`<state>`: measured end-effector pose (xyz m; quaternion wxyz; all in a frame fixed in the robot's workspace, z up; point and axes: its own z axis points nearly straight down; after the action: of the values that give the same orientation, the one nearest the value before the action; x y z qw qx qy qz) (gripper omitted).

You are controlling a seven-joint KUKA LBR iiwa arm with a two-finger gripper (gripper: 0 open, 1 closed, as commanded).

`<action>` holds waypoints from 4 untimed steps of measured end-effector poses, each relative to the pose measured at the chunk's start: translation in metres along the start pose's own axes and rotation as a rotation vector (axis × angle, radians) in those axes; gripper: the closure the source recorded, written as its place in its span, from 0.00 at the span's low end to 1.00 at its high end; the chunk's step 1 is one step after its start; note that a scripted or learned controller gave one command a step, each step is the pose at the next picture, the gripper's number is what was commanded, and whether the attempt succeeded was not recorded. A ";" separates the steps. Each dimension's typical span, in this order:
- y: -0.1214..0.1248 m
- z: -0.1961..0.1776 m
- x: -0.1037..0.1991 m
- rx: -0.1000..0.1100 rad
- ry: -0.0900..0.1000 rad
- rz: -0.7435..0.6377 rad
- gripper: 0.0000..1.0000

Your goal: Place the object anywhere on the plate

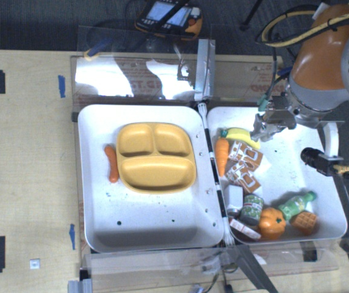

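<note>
Above the right bin (333, 182), the gripper (266, 127), finger state impossible to tell, hovers by the banana (240, 135); descend squarely, then carry it left to the plate (156, 157).

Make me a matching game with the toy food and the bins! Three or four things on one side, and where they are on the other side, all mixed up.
Things:
1. yellow plate
2. sausage
3. carrot
4. gripper

Places:
A. left end of the right bin, beside the divider
B. above the right bin, near the banana
C. middle of the left bin
D. left bin, just left of the plate

Pairs: 1-C, 2-D, 3-A, 4-B
</note>
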<state>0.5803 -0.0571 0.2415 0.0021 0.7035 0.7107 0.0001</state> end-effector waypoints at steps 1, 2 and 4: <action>0.061 0.050 0.073 0.001 0.002 -0.036 1.00; 0.029 0.026 0.147 0.007 0.002 0.186 1.00; -0.063 0.041 0.102 0.008 0.002 0.316 1.00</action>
<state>0.5167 0.0443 0.1999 -0.0016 0.8067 0.5910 -0.0016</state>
